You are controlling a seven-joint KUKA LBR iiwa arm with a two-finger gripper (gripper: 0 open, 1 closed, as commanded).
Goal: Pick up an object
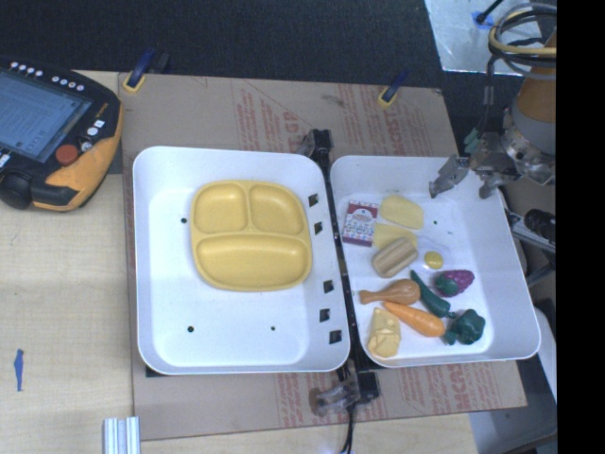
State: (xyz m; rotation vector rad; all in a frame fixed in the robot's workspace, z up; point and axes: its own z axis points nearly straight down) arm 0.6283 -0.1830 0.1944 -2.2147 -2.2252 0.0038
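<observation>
Gripper hangs at the right bin's far right edge, fingers spread, pinching nothing. Toy food sits toward that bin's middle and near side: cheese, hotdog, carrot. The bin floor just under the gripper is bare. Left bin bears a yellow tray.

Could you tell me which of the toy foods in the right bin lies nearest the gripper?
The pale yellow block at the top of the pile lies closest to the gripper. The hot dog, carrot and purple piece all lie further down the bin.
</observation>
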